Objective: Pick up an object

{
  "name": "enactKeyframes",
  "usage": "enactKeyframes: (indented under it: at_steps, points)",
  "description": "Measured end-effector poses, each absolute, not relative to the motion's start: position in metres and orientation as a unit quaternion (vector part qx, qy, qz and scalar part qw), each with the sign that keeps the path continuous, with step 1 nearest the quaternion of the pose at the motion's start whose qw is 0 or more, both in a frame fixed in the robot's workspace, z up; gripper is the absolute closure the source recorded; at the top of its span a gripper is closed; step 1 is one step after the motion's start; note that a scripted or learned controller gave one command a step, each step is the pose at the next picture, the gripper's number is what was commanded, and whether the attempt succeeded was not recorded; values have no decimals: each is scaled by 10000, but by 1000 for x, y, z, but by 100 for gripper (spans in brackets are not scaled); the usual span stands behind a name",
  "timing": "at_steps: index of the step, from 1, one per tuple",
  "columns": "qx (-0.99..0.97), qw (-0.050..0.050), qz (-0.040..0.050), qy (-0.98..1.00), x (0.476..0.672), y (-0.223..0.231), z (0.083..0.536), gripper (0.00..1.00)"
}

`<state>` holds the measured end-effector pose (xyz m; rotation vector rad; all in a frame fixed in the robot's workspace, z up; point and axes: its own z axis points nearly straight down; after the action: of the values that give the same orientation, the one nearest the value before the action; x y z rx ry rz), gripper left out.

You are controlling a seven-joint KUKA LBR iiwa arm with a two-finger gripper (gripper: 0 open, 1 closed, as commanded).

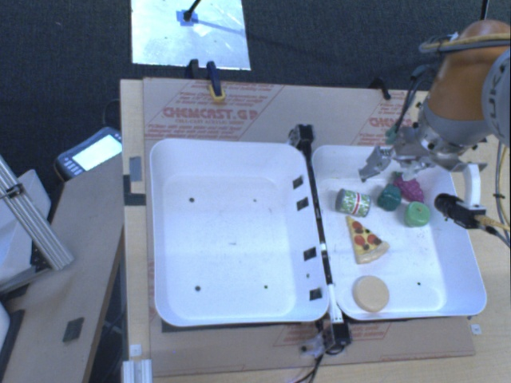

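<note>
Hovering over far side of right bin (471, 294), gripper (382, 163) hung with fingers apart, gripping nothing. Small can (352, 203) lay on its side just near-left of gripper, long axis running left-right. Teal piece (389, 197) sat right of can; pizza slice (366, 240) nearer.

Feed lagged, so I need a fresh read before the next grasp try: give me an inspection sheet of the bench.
Surface: two white bins; left bin, right bin.
Job's things: in the right bin, small can on its side, pizza slice toy, tan disc, teal piece, green piece, magenta piece.
Clutter: nothing seen.
Gripper: gripper over the right bin's far end, nothing between fingers.
Cables: black leads along the arm.
Surroundings: cardboard underlay, handheld screen.
</note>
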<state>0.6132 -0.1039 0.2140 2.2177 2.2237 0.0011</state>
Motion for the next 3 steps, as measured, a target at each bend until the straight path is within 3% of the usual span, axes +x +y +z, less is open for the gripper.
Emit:
enactKeyframes:
  at_steps: [1, 2, 3]
  points:
    - [7074, -40, -22, 7068, 509, -95, 185, 0]
    - [7067, 57, 9, 7075, 527, -88, 83, 0]
    - [7077, 86, 37, 7065, 530, -90, 101, 100]
